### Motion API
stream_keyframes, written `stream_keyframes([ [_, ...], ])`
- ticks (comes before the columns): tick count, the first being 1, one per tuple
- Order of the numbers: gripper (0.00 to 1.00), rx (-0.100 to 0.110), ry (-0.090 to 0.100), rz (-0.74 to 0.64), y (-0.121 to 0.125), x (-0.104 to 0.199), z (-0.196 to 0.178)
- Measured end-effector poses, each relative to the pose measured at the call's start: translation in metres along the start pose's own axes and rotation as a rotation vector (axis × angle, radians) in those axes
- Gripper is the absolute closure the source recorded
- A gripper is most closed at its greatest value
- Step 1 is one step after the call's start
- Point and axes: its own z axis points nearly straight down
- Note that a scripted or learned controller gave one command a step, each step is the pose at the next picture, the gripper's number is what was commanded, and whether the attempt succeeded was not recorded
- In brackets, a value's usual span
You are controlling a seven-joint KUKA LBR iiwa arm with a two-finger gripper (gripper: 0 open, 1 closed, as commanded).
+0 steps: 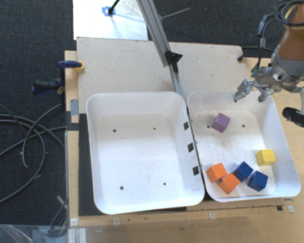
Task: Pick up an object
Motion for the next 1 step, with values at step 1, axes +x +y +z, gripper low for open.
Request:
stream_keyframes([
  [1,0.0,0.006,0.004,-0.002,0.0056,0.0419,0.1027],
])
